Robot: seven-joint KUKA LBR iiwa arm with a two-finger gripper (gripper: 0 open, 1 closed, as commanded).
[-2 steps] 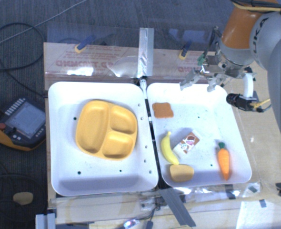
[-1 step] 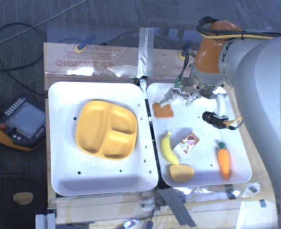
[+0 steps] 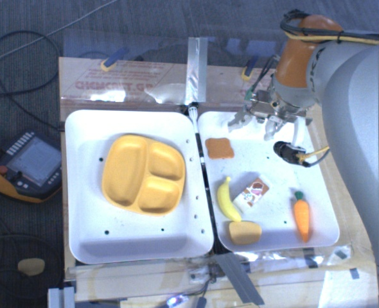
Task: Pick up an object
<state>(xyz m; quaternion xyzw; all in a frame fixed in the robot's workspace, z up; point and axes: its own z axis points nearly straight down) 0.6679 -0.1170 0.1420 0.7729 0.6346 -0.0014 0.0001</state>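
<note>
In the camera view, the gripper is seen at the right bin's twelve o'clock edge, its fingers spread apart with nothing between them. A toast slice lies at the gripper's seven o'clock, with a banana, a small carton and a carrot nearer six o'clock. The carrot is judged light, stiff and slippery; it is best taken across its middle.

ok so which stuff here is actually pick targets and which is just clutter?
Job things, all in the right bin:
- banana
- carrot
- toast slice
- small carton
- yellow wedge
- claw, over the bin's far end

Lying about:
- yellow divided tray in the left bin
- teach pendant on the floor
- blue clamps
</note>
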